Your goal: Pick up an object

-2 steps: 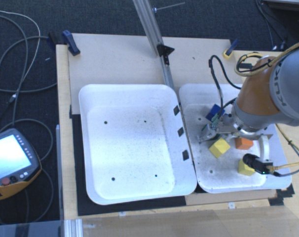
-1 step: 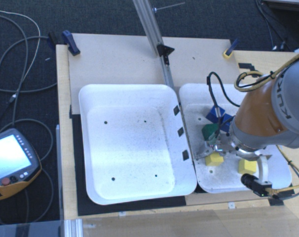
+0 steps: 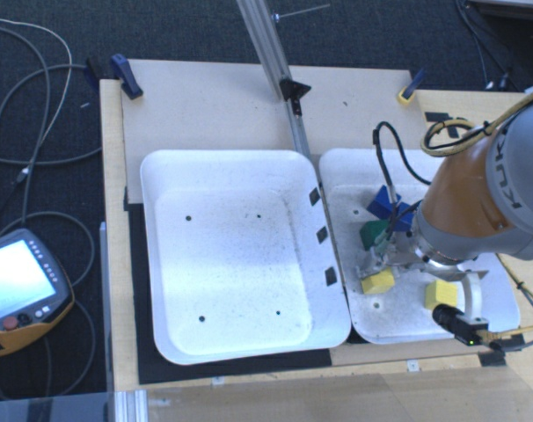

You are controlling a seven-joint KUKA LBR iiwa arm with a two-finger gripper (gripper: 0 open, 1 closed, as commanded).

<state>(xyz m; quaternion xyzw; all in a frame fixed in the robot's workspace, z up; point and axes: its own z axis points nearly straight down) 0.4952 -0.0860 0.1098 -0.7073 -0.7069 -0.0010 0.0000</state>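
A grey KUKA arm point(image 3: 495, 196) with an orange band reaches in from the right over the right bin point(image 3: 337, 192), one of two shallow white bins set side by side on a pale bench point(image 3: 214, 112). Its gripper point(image 3: 378, 255) is lowered into the left half of that bin, near the wall shared with the left bin point(image 3: 161, 183). Whether the gripper is clamped on anything or released cannot be told: the wrist hides most of it.

Four small objects lie in the right bin. A blue piece point(image 3: 385, 204) sits toward the bin's middle, just beside the arm's wrist. A dark green piece point(image 3: 373, 234) lies just below it, right against the gripper. A yellow block point(image 3: 377, 281) rests just beneath the gripper, toward the bin's front edge, and a second yellow block point(image 3: 442, 294) lies further right along the same front edge, beside a black fitting point(image 3: 456, 323) on the arm.

A metal pole point(image 3: 266, 42) slants across the bench's back edge. Blue clamps point(image 3: 126, 76) grip its back corners. A handheld control pendant point(image 3: 20, 293) with a lit screen lies on the dark floor to the left.
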